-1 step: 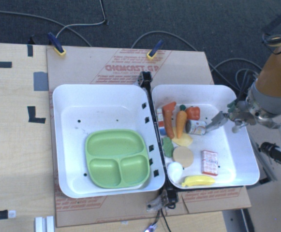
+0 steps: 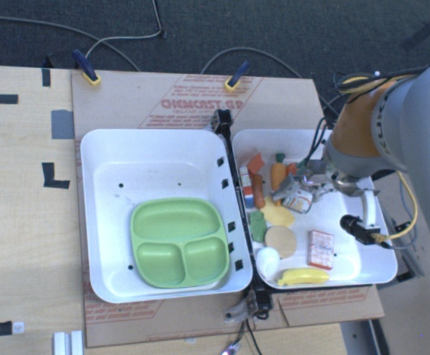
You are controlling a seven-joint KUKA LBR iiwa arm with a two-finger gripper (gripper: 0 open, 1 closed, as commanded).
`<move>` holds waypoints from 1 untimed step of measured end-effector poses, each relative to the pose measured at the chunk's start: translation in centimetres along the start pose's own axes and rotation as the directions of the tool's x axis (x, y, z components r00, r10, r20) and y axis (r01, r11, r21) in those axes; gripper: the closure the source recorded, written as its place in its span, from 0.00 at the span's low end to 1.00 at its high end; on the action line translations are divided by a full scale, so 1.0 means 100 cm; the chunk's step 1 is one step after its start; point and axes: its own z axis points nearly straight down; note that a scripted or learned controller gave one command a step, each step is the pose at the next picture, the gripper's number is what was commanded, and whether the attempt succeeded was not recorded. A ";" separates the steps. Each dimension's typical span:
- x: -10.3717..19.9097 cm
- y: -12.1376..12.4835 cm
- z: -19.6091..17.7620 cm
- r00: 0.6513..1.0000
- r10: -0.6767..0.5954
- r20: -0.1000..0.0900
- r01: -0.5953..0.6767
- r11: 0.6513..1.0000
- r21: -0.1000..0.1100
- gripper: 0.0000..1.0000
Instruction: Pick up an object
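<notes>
- My hand [image 2: 297,196] hangs low in the right bin [image 2: 363,272], among the small toy foods; I cannot tell how it is set.
- Just below it lies a yellow lemon [image 2: 279,214], then a tan disc [image 2: 280,240].
- The orange carrot [image 2: 277,174] sits just above.
- The left bin [image 2: 103,161] holds a green plate [image 2: 179,241], likely the drop spot.

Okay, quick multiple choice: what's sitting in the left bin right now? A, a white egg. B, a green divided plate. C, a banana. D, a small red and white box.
B: the green divided plate lies in the left bin, while the banana, the red and white box and the egg lie in the right bin.
</notes>
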 end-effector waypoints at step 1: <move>0.041 0.030 0.006 1.000 0.004 0.008 -0.004 1.000 -0.004 0.00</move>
